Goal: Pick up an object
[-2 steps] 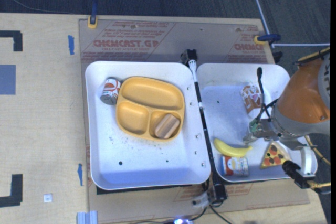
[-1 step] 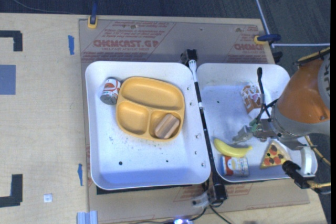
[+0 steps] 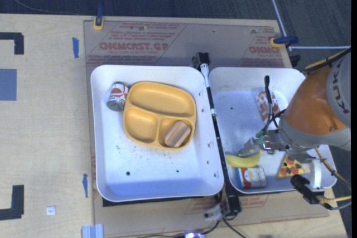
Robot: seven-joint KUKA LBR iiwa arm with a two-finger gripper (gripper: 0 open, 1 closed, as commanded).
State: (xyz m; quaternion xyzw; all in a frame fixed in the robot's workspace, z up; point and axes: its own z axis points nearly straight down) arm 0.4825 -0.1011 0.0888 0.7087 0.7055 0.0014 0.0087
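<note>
My gripper (image 3: 252, 147) hangs low in the right bin (image 3: 234, 95), at the end of the grey and orange arm coming in from the right. Just below it lies a yellow banana (image 3: 243, 161), very close to the gripper tip; contact cannot be judged. A small can with a red and white label (image 3: 251, 177) lies on its side in front of the banana. A colourful patterned box (image 3: 289, 166) sits right of it, partly under the arm. A brown and white packet (image 3: 264, 102) lies further back in this bin.
The left bin (image 3: 111, 175) holds a yellow divided tray (image 3: 159, 98) with a tan bread-like piece (image 3: 177, 133) in its right compartment. A red and white can (image 3: 116, 96) lies at the tray's upper left. A black divider (image 3: 212, 120) runs between the bins.
</note>
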